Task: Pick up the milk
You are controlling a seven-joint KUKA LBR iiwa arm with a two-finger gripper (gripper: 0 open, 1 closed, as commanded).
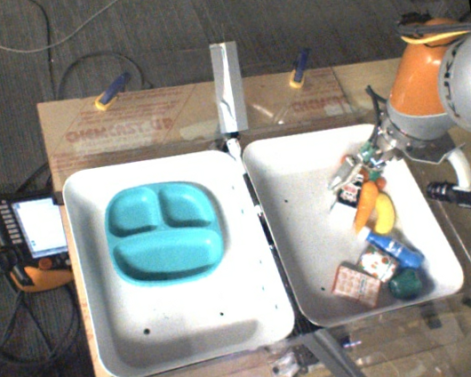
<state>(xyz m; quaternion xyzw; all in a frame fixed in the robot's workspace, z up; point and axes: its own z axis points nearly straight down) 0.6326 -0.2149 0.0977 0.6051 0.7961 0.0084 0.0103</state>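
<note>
**Arm at the right bin's far edge, milk lying in the near corner**

Across the desk [60, 115] sit two shallow white bins side by side; the left bin [109, 341] carries a turquoise divided tray [166, 231] in its upper half, and the right bin [304, 216] carries a loose run of small things down its right side; the arm [434, 85], grey with an orange band, reaches in over that bin's far right edge; its gripper [366, 160] hangs low among a tangle of small items near the top of the pile, and whether it is spread or pressed together I cannot tell.

The milk [381, 266], as I judge it, is the small white carton with a red mark near the bin's near right corner; it lies touching a patterned reddish carton [355, 286] on its left, a blue bottle [396, 250] just above, and a dark green round thing [406, 286] just beside it on the right; an orange carrot [365, 204] and a yellow piece [385, 215] lie between the gripper and the milk.

The risk is plain: a descent where the gripper now hangs would meet the wrong clutter; at the milk itself, crowded neighbours could be caught instead, or the carton shoved against the bin's wall; the corner leaves little room on the right and near sides; the open floor of the bin to the left is the freer approach.
</note>
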